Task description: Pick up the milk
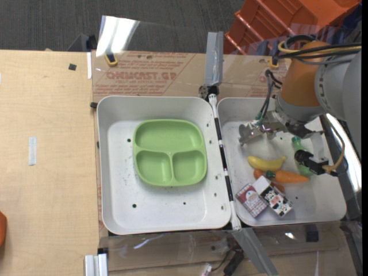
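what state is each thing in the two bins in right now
plate: lying flat in the left bin, right way up
milk: lying on its side in the right bin, beside the box
banana: lying flat, just above the carrot
carrot: lying flat, above the milk
gripper: low over the right bin, above the banana, nothing seen held
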Motion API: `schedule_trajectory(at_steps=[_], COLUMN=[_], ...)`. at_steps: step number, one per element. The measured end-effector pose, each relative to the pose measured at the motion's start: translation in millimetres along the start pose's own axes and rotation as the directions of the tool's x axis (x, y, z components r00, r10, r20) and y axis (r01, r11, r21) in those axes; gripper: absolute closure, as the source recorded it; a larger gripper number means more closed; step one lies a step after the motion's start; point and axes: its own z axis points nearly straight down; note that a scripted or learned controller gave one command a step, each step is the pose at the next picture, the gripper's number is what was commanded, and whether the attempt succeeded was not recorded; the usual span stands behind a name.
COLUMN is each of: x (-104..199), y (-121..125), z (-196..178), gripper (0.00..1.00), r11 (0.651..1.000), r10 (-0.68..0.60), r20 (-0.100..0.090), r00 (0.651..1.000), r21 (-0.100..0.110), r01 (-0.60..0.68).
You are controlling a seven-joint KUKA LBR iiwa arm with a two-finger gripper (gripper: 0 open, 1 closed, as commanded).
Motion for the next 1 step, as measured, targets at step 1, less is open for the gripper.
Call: schedule_trajectory(at_steps=[1], x=[-55.6], y=[31.4], z=[0.4], gripper=[0.0], r11=[0.999], r10=[-0.046], r20=[0.001], r00=[0.999], r21=[-0.001], r01=[0.046])
